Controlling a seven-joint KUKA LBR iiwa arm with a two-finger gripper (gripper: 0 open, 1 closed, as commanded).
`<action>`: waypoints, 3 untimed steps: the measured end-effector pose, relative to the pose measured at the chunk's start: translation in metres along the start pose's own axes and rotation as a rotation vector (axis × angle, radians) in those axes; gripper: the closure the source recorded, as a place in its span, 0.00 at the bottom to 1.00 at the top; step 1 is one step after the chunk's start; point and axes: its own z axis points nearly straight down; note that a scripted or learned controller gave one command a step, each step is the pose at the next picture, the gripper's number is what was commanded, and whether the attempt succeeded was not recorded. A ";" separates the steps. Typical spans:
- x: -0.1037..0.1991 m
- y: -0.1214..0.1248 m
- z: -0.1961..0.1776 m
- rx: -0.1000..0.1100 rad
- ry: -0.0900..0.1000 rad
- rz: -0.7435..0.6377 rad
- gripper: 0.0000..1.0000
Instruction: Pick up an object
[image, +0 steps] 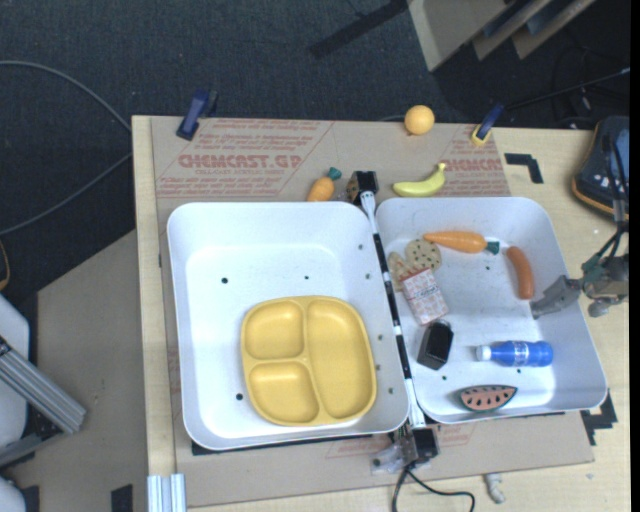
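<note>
White plastic, two shallow bins side by side on a cardboard-covered tabletop (250, 160); the black divider strip (385, 290) between them serves as landmark.

Left of the divider: left bin (200, 250), holding one yellow compartment tray (308, 358) with three sections, lying flat toward the bin's near edge.

Beyond the far end of the divider, on the tabletop: small orange carrot-like toy (322, 187), yellow banana (420, 182), orange ball (420, 120) further back.

Right of the divider: right bin (470, 220). Just beside the divider, a cookie-patterned piece (412, 258) touching a red-and-white packet (425, 297); below these a black block (436, 344). Further from the divider, an orange carrot (455, 241) at the far side, a brown sausage (521, 272), a blue bottle (515, 352) lying on its side, and a watermelon slice (488, 397) at the near edge.

Farthest from the divider, at the right bin's outer rim: pincer (560, 296), grey, beside the sausage and apart from it. Nothing shows between its fingers; how far open it is cannot be told.
</note>
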 end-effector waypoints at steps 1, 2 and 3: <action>-0.004 0.105 0.134 -0.003 0.009 -0.006 0.00; -0.008 0.105 0.123 -0.004 0.000 -0.005 1.00; 0.016 0.130 0.061 -0.003 -0.001 -0.002 1.00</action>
